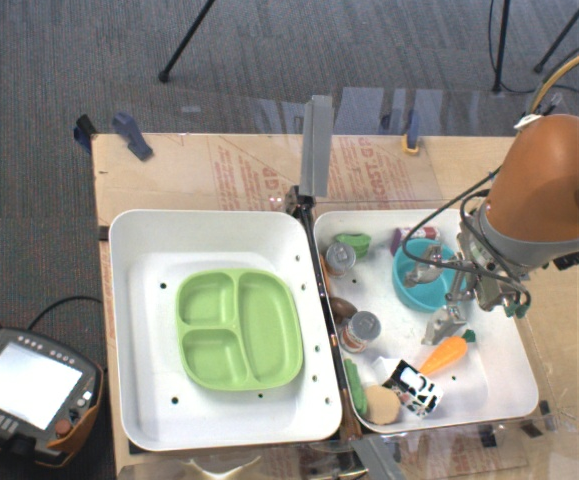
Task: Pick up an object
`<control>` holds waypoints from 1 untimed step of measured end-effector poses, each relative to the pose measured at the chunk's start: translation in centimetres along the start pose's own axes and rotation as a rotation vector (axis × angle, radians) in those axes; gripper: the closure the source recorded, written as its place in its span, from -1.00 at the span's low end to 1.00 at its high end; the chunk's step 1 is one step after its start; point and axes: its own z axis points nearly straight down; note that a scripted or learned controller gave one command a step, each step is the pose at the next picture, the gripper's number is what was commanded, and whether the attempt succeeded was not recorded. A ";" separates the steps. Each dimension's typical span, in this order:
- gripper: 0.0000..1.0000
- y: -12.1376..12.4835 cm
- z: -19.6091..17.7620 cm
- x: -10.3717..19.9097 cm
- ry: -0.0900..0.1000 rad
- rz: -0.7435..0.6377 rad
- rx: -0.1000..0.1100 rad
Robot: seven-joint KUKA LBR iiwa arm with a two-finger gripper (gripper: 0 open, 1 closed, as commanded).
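While the arm [535, 193] reaches in from the right, its grey body and orange band hang over the right bin [514, 373], and the gripper [447, 325] points down just above the bin floor, close to the leafy end of a toy carrot [445, 354]. Nothing sits between its tips; how wide they stand I cannot tell from this slant. The carrot lies tilted on the bin floor, just below and beside the tool, apart from it as far as can be seen. A teal bowl [416, 280] rests behind the gripper, partly hidden by the wrist. Toward the bin's left wall stand two small metal cans: one [340, 258] near the back, beside a small green cup [355, 242], the other [362, 328] nearer the middle, with a brown item [342, 308] just left of it. At the front lie a black and white patterned object [415, 386], touching a tan round thing [382, 404], and a green strip [353, 382] along the left wall. The left bin [139, 258] holds a light green divided plate [239, 328] lying flat in its middle. On the floor at lower left sits a handheld control pendant [27, 393]
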 end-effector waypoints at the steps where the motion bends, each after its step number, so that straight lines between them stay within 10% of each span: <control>1: -1.00 0.5 9.4 2.9 -0.022 -0.159 0.005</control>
